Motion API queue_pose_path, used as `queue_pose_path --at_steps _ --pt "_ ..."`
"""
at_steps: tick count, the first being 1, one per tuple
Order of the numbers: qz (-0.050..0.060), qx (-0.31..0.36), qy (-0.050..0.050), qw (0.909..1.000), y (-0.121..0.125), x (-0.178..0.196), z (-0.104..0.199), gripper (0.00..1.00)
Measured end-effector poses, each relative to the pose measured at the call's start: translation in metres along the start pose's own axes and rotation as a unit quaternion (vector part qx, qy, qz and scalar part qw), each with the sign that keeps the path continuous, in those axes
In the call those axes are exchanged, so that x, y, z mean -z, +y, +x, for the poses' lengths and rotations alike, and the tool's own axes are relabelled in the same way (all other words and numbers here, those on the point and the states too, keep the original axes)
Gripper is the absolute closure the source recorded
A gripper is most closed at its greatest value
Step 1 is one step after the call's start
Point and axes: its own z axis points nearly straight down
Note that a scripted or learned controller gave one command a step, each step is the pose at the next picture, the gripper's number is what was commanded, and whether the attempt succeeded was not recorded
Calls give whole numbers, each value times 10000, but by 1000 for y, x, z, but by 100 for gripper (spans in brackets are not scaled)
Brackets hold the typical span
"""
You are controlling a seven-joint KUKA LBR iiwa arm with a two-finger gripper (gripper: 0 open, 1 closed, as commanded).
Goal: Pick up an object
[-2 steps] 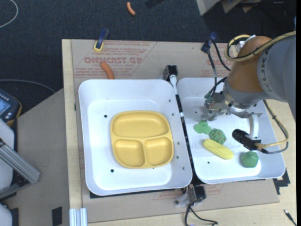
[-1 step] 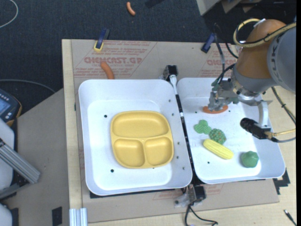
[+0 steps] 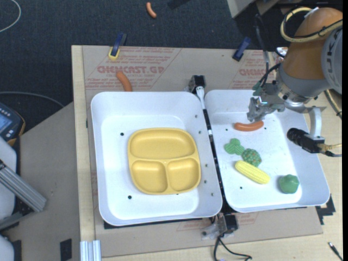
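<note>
The pincer [image 3: 255, 115] hangs low in the right bin [image 3: 310, 194], at the bin's far end, its grey tips right above the left end of a small orange sausage [image 3: 248, 126] that lies flat on the bin floor; from here I can't tell how wide the pincer stands or whether it really touches the sausage, only that nothing is lifted. Just nearer than the sausage sit a green leafy piece [image 3: 233, 146] and a round broccoli head [image 3: 251, 156], touching each other, then a yellow corn cob [image 3: 252, 172] lying at a slant beside them, and a green lump [image 3: 288, 184] off toward the near right corner. The left bin [image 3: 106, 162] holds a yellow divided plate [image 3: 163, 160], three compartments. Out on the desk [image 3: 163, 64], beyond the left bin, another orange sausage [image 3: 124, 81] lies by itself, and a third one [image 3: 151, 10] rests on the dark floor farther back
</note>
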Motion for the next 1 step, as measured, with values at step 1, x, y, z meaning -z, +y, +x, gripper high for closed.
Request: queue_pose_path --at_steps 1 --pt "0 3 0 10000 1 33 0 100"
